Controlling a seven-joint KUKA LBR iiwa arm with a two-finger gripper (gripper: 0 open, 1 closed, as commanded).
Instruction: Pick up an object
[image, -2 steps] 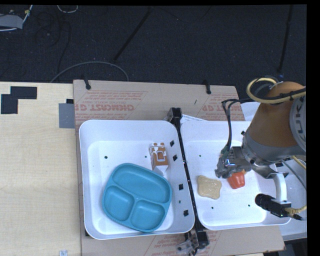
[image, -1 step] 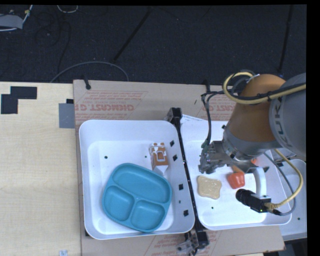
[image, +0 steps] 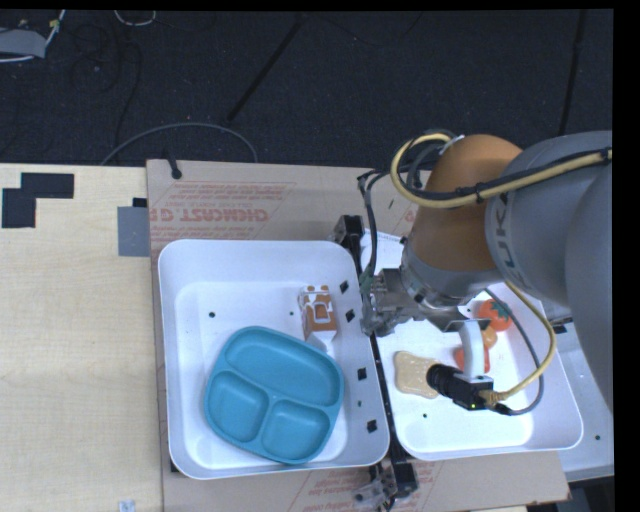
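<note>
**A:** Which object is the likeliest pick?

**B:** The tan piece (image: 412, 372), flat and toast-shaped, lying in the right bin (image: 500, 432) near its left wall. The gripper (image: 390, 312) hangs just beyond it, about over the rim between the bins.

**A:** So which step is this?

**B:** I'd judge it the approach, since nothing looks lifted. The next move calls for centring over the piece and descending. Being flat, it may be awkward to grip.

**A:** Is the gripper wide or closed?

**B:** I cannot tell, because the arm (image: 560, 220) covers it.

**A:** Anything else hard to make out?

**B:** An orange thing (image: 489, 322) further right is partly behind the arm, perhaps a toy vegetable. The left bin (image: 190, 300) holds a blue plate (image: 272, 394) and, by its right wall, a small orange-and-white toy (image: 319, 310).
</note>
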